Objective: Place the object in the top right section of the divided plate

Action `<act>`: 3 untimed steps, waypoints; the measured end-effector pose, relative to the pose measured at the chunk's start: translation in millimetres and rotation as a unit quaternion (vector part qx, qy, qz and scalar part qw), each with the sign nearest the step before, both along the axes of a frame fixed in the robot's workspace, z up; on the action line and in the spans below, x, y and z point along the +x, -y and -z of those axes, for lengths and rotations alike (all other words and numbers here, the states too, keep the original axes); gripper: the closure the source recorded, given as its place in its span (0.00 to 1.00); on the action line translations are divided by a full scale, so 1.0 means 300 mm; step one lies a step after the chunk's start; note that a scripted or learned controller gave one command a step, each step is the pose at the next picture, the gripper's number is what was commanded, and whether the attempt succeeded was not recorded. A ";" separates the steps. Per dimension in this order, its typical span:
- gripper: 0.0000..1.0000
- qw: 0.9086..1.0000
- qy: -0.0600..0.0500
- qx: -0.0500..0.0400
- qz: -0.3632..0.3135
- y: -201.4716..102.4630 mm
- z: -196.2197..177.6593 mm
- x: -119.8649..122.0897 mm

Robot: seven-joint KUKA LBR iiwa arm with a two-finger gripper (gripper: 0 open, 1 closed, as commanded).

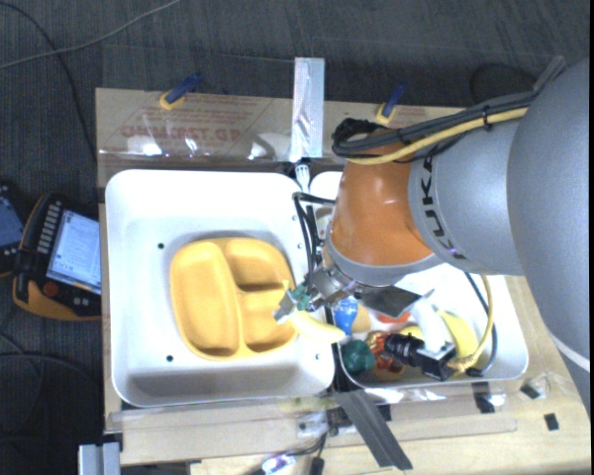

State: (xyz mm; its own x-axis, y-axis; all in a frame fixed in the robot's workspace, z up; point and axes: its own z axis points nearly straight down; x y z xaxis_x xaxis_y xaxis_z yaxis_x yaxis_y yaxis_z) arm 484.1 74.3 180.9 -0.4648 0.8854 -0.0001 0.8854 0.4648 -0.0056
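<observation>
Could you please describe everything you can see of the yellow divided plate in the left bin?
The divided plate is a matte yellow-orange tray with rounded corners, plastic by its look. Raised ridges split it into one long section on the left and two smaller ones on the right. It lies flat on the floor of the left bin, near the middle and toward the right wall. All visible sections look bare. The end effector hangs over its right edge, hiding part of the rim; whether they touch is unclear.

A robotics lab: KUKA arm [495,166] over bench bins [139,265], teach pendant [59,255] on carpet.
</observation>
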 end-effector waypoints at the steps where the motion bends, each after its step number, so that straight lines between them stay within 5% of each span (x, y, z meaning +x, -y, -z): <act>1: 1.00 1.000 0.001 0.000 -0.012 -0.009 -0.268 0.062; 2: 1.00 0.998 0.002 -0.001 0.056 -0.022 -0.466 0.108; 3: 1.00 1.000 0.000 0.000 -0.032 0.091 -0.298 0.002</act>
State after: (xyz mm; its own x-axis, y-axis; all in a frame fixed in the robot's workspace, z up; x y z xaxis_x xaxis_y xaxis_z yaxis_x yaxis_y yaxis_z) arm 484.7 47.1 270.2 -0.5197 0.8544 -0.0011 0.8544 0.5197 -0.0052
